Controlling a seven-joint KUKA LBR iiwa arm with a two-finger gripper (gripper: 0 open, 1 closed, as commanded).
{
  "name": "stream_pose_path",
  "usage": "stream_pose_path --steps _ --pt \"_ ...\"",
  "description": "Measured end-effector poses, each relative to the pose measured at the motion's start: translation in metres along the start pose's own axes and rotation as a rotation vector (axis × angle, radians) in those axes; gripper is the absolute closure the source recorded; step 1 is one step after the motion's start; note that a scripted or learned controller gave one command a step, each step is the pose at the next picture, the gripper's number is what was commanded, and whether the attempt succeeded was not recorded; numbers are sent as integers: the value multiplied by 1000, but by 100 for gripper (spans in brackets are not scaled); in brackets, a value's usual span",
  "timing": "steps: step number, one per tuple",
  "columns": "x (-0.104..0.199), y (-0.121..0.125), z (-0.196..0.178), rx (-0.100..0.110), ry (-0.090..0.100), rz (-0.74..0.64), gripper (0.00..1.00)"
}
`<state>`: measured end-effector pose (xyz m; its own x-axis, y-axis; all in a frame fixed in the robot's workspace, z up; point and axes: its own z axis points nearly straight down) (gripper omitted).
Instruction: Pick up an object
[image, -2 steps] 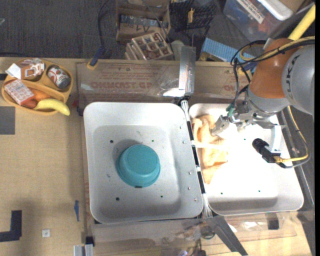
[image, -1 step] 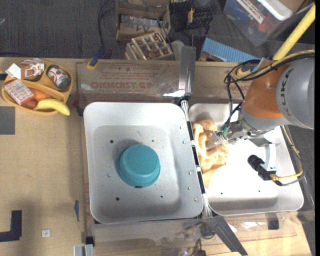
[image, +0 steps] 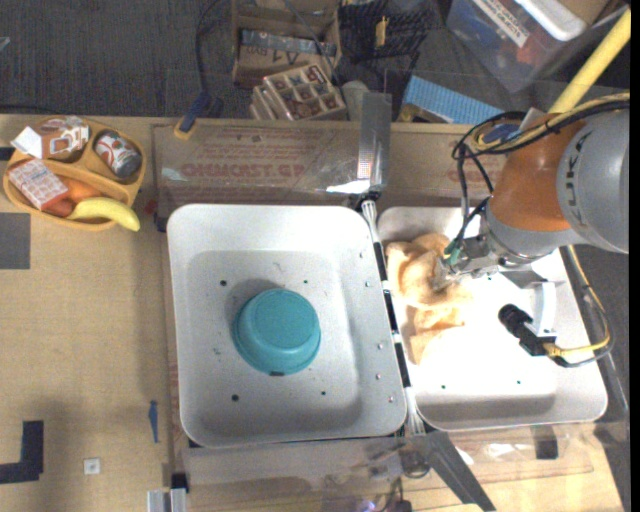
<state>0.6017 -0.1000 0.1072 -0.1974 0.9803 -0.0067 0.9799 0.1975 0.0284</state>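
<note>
A round teal plastic bowl (image: 278, 330) sits upside down in the left white bin (image: 200, 250). Farther right, the gripper (image: 447, 272) presses into a crumpled pale-orange cloth (image: 425, 290); its jaw state is unclear. Judged mid-grasp; next, close and lift.

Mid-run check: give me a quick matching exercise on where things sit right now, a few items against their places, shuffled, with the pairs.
Items:
1. teal bowl
2. crumpled tan cloth
3. banana
4. gripper

Places:
A. in the yellow tray at the bench's far left corner
B. low over the cloth in the right bin
C. in the middle of the left bin
D. against the left wall of the right bin

Pairs: 1-C, 2-D, 3-A, 4-B
</note>
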Motion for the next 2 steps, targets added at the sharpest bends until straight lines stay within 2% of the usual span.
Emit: stream_pose_path --steps 1,2 --pt "16 73 -77 22 8 -328 100" --pt "27 78 -179 22 8 -321 100"
